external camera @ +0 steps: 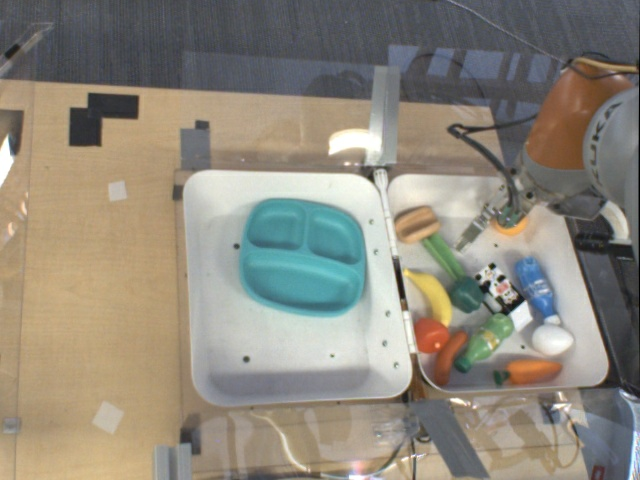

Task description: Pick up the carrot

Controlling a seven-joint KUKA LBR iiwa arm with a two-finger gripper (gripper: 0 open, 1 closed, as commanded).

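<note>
The carrot, orange with a small green top, lies flat at the near right corner of the right bin. It points left to right, just in front of a white egg. My gripper hangs over the far part of the same bin, well behind the carrot. It sits close above a small orange round item. The arm's orange band rises behind it at the right.
The right bin also holds a bun, a green vegetable, a banana, a tomato, a green bottle, a blue bottle and a black-and-white toy. The left bin holds a teal divided plate.
</note>
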